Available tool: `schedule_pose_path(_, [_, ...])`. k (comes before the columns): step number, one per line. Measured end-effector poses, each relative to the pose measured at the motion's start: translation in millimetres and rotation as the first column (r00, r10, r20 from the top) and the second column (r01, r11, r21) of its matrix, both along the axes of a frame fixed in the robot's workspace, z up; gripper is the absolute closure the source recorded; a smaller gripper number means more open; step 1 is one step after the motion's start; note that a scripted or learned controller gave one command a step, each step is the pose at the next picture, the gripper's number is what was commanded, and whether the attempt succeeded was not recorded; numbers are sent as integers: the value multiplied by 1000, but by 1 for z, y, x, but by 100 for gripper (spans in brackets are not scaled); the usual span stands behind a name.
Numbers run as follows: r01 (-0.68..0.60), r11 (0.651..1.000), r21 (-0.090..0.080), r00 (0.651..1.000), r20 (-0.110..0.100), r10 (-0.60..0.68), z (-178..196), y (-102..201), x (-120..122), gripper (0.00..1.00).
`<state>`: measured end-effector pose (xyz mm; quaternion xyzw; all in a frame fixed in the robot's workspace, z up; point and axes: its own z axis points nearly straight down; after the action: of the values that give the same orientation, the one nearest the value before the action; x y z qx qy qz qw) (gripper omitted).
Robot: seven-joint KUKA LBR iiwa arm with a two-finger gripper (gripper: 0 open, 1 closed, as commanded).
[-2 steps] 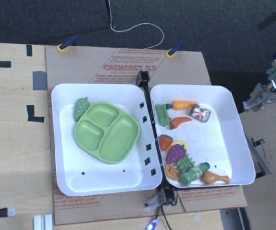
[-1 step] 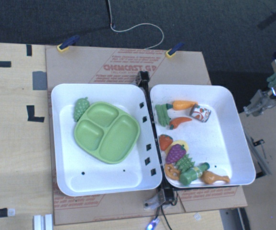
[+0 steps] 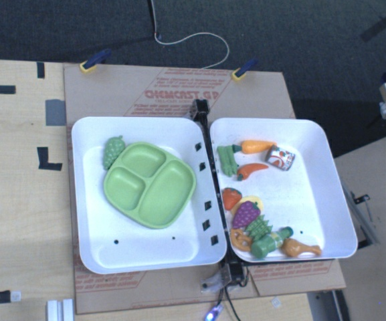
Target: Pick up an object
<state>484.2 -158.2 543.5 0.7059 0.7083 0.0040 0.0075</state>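
We see the things to pick from lying in the right bin (image 3: 313, 179), crowded toward its left wall. Near the top lie a carrot (image 3: 257, 146) and a small can (image 3: 280, 158) just beside it, with green beans (image 3: 227, 160) to their left and an orange pepper (image 3: 251, 171) below. Lower down sit a tomato (image 3: 231, 198), a yellow piece (image 3: 251, 202), purple grapes (image 3: 245, 215), a spiky green piece (image 3: 259, 227), a green bottle shape (image 3: 270, 242) and an orange squash (image 3: 301, 249) at the bottom edge. The left bin (image 3: 92, 233) holds a green divided plate (image 3: 150, 185), with a green bunch of grapes (image 3: 114, 151) touching its upper left rim. Both bins rest on a cardboard sheet (image 3: 179, 92) on the counter (image 3: 19, 179). We cannot tell the state of the tool.
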Motion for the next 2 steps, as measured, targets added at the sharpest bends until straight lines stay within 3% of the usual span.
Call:
schedule_pose_path(1, [8,1000,4,1000,-23,-8,-70,-69,12,100])
schedule_pose_path(2, [3,1000,1,1000,-15,-3,-55,-66,13,100])
